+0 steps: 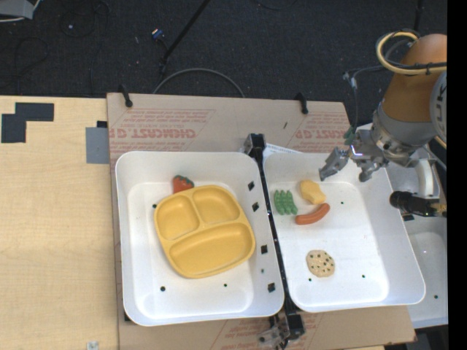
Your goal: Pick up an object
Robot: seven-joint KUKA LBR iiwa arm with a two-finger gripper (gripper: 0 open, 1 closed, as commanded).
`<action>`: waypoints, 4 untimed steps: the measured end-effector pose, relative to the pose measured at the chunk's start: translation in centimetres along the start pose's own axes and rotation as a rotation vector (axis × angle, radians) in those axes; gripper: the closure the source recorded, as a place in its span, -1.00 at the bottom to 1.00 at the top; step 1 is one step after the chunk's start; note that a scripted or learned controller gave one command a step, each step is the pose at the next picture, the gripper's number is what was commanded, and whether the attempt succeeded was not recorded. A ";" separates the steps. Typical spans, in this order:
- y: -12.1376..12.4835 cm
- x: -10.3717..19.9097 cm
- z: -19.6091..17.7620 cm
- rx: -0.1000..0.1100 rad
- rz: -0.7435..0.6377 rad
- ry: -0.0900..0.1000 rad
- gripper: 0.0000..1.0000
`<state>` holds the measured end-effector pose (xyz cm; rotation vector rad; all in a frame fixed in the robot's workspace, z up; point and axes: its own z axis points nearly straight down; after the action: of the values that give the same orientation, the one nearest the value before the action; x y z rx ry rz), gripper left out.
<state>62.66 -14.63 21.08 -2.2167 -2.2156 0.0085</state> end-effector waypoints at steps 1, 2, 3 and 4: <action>-0.3 -0.7 6.0 -0.002 0.000 0.000 -1.00; -0.7 0.3 11.3 -0.002 -0.002 0.000 -1.00; -0.7 0.2 10.1 -0.004 0.001 0.000 1.00; -1.1 0.5 5.8 -0.009 0.000 -0.001 1.00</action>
<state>61.49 -14.16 15.31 -2.2214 -2.2211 -0.0001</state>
